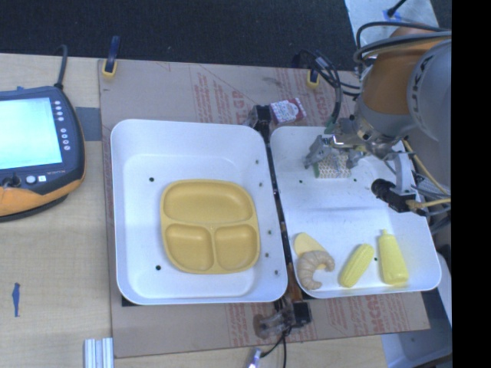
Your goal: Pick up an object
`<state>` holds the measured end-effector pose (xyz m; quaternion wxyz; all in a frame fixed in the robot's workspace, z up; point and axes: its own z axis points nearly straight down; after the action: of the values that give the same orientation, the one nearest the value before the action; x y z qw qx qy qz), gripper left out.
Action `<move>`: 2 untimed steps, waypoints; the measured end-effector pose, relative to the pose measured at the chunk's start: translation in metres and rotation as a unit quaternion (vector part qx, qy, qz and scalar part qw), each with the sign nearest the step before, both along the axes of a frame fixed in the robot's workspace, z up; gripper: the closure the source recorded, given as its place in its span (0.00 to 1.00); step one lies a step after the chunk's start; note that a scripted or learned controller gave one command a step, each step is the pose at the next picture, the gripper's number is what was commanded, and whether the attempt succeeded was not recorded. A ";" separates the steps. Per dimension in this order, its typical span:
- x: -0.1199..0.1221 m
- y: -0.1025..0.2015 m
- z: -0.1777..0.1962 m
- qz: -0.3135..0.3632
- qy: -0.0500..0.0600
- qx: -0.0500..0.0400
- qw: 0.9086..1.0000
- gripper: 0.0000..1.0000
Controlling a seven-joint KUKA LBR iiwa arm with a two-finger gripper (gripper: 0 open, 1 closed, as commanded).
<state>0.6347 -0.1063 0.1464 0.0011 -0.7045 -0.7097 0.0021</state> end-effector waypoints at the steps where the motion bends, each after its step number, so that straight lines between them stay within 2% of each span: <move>1: 0.023 -0.013 -0.051 0.000 -0.003 -0.001 1.000 0.00; 2: 0.024 -0.015 -0.039 0.001 -0.004 -0.003 1.000 1.00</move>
<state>0.6587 -0.1213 0.1073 -0.0032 -0.7040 -0.7102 0.0015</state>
